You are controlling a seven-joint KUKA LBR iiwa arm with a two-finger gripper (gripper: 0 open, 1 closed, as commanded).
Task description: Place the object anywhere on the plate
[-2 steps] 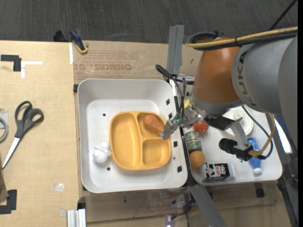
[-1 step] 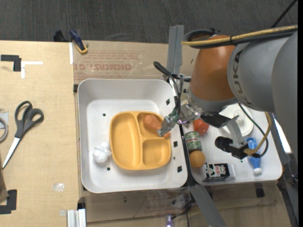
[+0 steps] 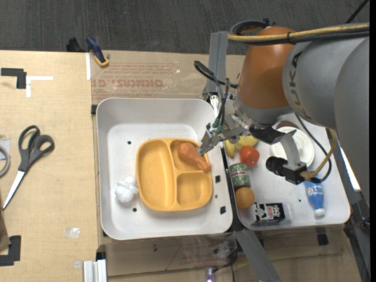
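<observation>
gripper (image 3: pixel 207 144): state unclear | over plate (image 3: pixel 158 184) rim | orange toy (image 3: pixel 194 155) in upper compartment

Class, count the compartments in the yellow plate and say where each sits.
3: the plate has one long left compartment, one upper right, one lower right.

Bench clutter around the two white bins

Scissors (image 3: pixel 26 151) lie on the wooden bench at far left. A crumpled white lump (image 3: pixel 125 189) sits in the left bin (image 3: pixel 111 122), touching the bin floor by its left wall. The right bin (image 3: pixel 329 210) holds a tomato (image 3: pixel 249 155), a green can (image 3: pixel 239 174), an orange fruit (image 3: pixel 244 197), a small black-and-white carton (image 3: pixel 269 212) and a blue-capped tube (image 3: pixel 315 196).
</observation>
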